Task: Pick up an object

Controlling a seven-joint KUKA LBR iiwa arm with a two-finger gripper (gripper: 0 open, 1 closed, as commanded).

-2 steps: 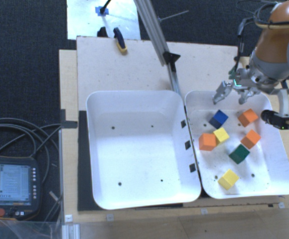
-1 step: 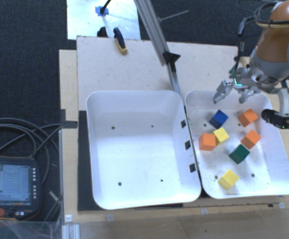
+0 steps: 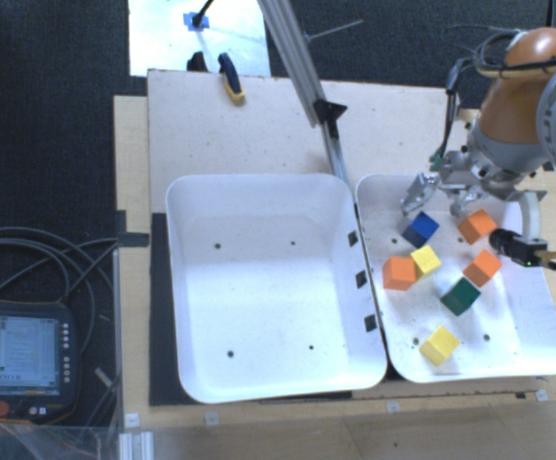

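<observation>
Claw [image 3: 441,192] hangs spread and empty just above the blue cube [image 3: 420,228]: probably light, rigid, smooth; grip two opposite flat faces.

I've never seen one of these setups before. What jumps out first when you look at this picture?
The bright blocks scattered in the right bin catch the eye: three orange, two yellow, one blue block and one green block. Above them, from the right, reaches the grey arm with its orange band, its hand hanging over the bin's far end near the blue block. The left bin beside it is a big white blank.
</observation>
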